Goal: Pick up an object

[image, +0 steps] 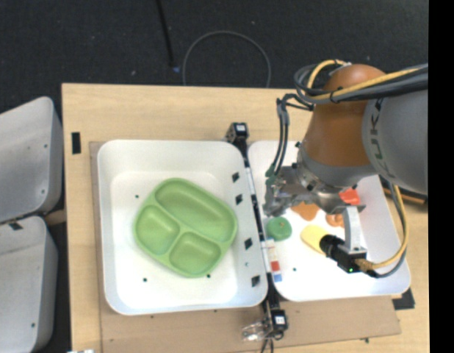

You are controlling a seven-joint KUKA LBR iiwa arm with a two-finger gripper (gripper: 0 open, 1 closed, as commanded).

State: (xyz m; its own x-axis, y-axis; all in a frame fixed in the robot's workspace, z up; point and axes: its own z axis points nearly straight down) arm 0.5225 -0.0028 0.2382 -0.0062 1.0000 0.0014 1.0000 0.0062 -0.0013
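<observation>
The gripper [275, 206] hangs low over the left part of the right bin [315, 289], close to the divider between the two bins, with its dark metal body pointing down at the bin floor; whether it is released or clenched cannot be told from this angle. Above it, the arm [344, 134] reaches in from the right, its orange band bulking over the bin's upper half and its grey link running off toward the right, with cables looped around the wrist. Just below the gripper lies a small green round object [279, 229], and beside that, to the right, a yellow object [313, 236]. Orange pieces [308, 212] sit near the arm's underside, partly hidden by it. In the left bin [117, 285], well apart from the gripper, rests a green divided plate [185, 227] with three compartments. Both bins stand on a wooden bench [139, 101].
</observation>
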